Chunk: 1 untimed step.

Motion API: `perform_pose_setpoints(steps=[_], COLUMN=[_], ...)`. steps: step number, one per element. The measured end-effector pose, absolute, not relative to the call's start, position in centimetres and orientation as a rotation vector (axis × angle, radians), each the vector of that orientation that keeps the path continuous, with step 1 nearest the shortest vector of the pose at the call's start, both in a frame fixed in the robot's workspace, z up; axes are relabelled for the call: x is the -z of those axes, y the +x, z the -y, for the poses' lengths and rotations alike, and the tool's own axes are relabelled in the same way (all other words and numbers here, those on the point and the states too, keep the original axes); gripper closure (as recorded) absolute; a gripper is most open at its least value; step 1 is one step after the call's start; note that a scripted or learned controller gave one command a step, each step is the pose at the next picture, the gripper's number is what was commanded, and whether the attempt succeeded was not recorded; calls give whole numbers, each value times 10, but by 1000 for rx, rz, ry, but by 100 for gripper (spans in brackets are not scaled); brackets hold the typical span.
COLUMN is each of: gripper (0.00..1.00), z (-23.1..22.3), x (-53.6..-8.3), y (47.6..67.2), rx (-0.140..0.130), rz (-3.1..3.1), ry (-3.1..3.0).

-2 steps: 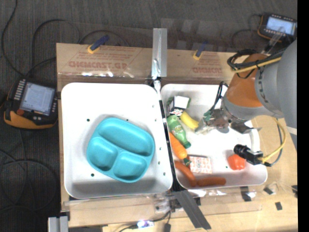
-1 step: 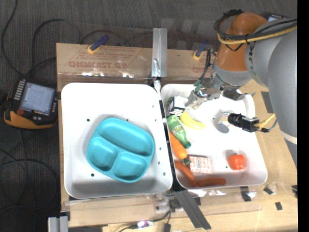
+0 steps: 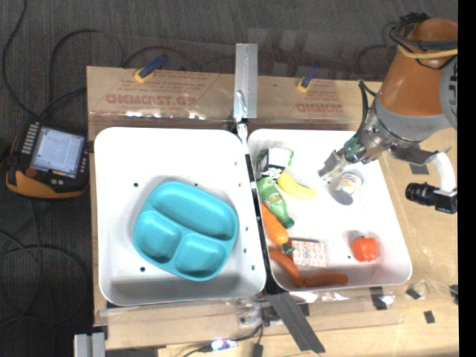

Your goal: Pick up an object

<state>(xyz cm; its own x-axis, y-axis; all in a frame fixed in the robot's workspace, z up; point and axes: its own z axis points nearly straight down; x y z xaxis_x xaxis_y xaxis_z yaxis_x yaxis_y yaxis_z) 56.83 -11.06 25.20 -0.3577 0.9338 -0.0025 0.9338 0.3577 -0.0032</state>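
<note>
The right bin (image 3: 394, 222) holds several items. A yellow banana (image 3: 296, 187) lies beside a green bottle (image 3: 274, 199), with an orange carrot (image 3: 276, 231) below them. Further forward are a red-and-white box (image 3: 307, 252), a brown sausage (image 3: 312, 278) and a red pepper (image 3: 364, 248). A small dark carton (image 3: 277, 158) sits at the back left. A pale grey cup (image 3: 346, 186) lies on its side near the middle right. My gripper (image 3: 332, 168) hangs low over the bin, just up and left of the cup and to the right of the banana.
The left bin (image 3: 119, 162) holds a teal divided plate (image 3: 186, 227). A metal divider (image 3: 245, 88) runs between the bins at the back. A handheld pendant (image 3: 52, 158) lies on the floor to the left. Bare white floor shows at the right bin's middle.
</note>
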Motion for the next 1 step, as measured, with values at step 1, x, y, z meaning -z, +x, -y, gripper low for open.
perform_pose_setpoints(steps=[1], gripper=[100], z=[90], x=[-209], y=[566], rx=[4], rz=[-2718], ry=[1579])
